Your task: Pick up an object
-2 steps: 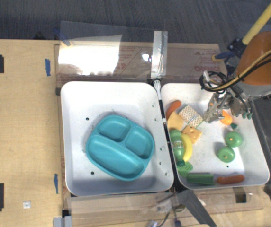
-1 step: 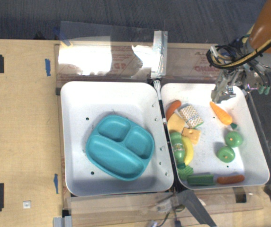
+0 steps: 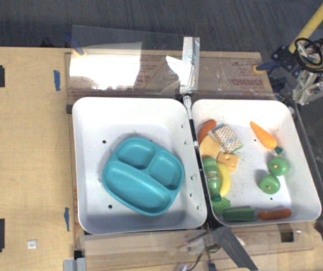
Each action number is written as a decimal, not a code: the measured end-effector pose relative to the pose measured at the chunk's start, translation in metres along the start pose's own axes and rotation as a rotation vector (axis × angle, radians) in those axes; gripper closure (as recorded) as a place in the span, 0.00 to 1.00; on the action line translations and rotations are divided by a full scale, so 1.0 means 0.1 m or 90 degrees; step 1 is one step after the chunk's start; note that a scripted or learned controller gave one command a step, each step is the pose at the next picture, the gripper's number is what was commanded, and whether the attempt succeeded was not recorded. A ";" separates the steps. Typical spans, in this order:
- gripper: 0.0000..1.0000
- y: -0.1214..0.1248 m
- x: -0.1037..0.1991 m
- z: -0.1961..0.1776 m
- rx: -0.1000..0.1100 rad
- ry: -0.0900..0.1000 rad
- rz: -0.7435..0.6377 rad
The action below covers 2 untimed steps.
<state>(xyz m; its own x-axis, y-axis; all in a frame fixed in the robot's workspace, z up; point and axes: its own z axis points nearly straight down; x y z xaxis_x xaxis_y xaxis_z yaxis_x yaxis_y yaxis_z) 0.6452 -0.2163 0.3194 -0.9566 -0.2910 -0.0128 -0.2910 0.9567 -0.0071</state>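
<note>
- Two white bins are sitting side by side. The left bin (image 3: 82, 151) is holding just a teal plate (image 3: 143, 175).
- The right bin (image 3: 307, 174) is holding the toy food. Many pieces are crowding its left wall, with a yellow banana (image 3: 225, 180) among them.
- The orange carrot (image 3: 263, 134) is lying by itself near the far right corner, slanting from far-left to near-right.
- Two green round toys (image 3: 274, 174) are sitting just below it.
- What looks like the gripper (image 3: 311, 88) is hanging outside the bin's far right corner. I cannot tell if it is open or closed.
- The carrot is lying nearest, down and to the left of it.
</note>
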 end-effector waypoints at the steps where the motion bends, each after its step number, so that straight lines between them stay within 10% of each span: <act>1: 1.00 -0.09 -0.17 1.53 -0.009 0.009 -0.117; 2: 0.00 -0.11 -0.19 1.45 -0.004 0.002 -0.116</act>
<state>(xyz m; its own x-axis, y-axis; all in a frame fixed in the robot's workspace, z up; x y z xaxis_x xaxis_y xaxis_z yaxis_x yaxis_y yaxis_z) 0.6689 -0.2218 0.1747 -0.8880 -0.4598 -0.0082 -0.4598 0.8880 -0.0031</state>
